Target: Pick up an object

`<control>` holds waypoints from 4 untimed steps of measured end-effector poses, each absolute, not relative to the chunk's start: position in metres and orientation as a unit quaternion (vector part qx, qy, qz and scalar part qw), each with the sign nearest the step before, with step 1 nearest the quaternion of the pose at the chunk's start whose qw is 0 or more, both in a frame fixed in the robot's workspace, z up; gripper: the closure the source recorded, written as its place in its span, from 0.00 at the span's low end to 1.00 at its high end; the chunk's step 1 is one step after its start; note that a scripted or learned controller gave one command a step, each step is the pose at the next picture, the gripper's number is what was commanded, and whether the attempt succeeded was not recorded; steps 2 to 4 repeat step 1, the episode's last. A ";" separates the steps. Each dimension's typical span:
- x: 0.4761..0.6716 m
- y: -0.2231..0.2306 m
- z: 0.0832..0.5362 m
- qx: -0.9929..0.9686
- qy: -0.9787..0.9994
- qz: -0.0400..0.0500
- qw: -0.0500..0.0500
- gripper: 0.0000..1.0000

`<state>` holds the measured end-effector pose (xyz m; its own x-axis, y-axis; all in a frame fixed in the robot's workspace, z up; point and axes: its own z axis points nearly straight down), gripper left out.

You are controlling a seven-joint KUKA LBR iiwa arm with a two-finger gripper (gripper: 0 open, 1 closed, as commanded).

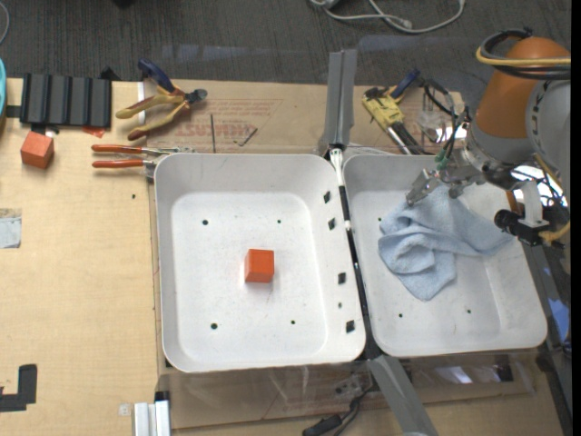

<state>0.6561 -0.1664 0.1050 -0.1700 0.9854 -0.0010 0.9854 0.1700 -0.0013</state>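
So the gripper (434, 185) sits over the right bin (508, 330), at the 12 o'clock edge of the crumpled blue cloth (434, 242). It looks like it's touching the fabric, but I can't tell if it's got hold of any. Over in the left bin (182, 330), an orange cube (260, 266) sits near the middle, well apart. My worry: cloth is floppy, so a thin pinch could slip free on the lift.

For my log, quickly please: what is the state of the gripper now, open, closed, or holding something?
Gripper: above the upper edge of the blue cloth in the right bin; open or closed cannot be told, and no hold on the cloth is visible.
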 end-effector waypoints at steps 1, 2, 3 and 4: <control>0.657 -0.167 0.114 -0.645 -0.764 0.001 -0.001 1.00; 0.657 -0.167 0.114 -0.645 -0.764 0.001 -0.001 1.00; 0.657 -0.167 0.114 -0.645 -0.764 0.001 -0.001 1.00; 0.657 -0.167 0.114 -0.645 -0.764 0.001 -0.001 1.00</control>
